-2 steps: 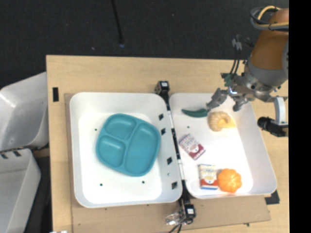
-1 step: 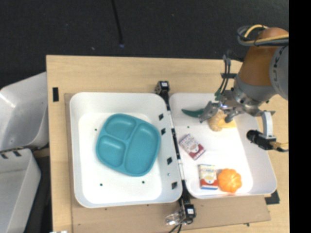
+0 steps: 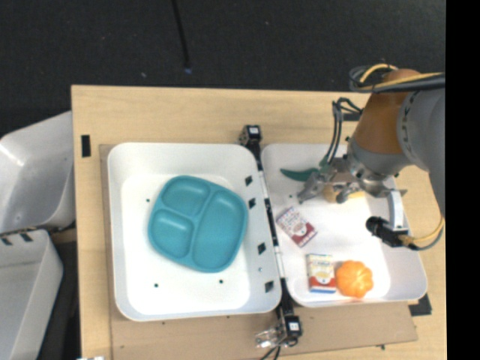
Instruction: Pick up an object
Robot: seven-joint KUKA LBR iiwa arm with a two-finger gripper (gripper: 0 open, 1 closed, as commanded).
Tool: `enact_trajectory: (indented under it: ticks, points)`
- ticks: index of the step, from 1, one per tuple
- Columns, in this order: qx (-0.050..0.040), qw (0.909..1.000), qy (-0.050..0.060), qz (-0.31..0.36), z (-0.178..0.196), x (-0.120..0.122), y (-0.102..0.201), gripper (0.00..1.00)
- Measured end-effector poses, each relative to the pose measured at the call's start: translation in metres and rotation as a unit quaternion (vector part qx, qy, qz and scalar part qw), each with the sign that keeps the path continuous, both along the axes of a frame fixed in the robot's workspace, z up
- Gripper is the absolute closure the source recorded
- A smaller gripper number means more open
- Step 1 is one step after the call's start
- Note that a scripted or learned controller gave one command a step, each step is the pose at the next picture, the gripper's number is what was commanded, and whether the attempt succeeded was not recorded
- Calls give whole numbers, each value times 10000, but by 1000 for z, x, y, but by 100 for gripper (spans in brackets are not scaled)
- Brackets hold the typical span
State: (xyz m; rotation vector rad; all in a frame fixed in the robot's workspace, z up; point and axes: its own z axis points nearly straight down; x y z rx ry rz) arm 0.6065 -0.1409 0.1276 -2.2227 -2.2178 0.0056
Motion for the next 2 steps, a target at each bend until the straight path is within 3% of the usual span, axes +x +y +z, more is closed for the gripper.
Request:
enact_trajectory:
  ticks: [1, 2]
  points:
    - [0, 10000, -7, -15, -28, 0, -1, 0]
    - [-2, 10000, -34, -36, -15, 1, -2, 100]
